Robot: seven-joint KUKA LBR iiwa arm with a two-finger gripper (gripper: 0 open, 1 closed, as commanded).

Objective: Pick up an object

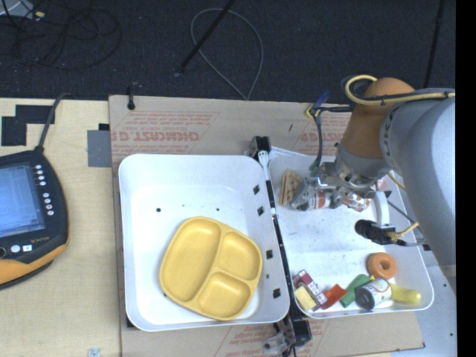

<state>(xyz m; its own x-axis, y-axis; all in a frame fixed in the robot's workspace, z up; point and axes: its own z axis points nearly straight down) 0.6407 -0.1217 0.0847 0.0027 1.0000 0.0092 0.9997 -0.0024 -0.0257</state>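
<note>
Although a yellow divided plate (210, 267) fills the left bin (141, 199), the claw (321, 195) is seen low in the right bin (335, 233), at its far left corner, touching wooden sticks (288, 188) just to its left. Whether it is spread cannot be told. An orange ring (382, 265) lies well apart, nearer the camera.

The far corner of the right bin (416, 292) is being covered by the arm (416, 136); the handheld screen (26, 210) is being cropped by the left edge.
</note>
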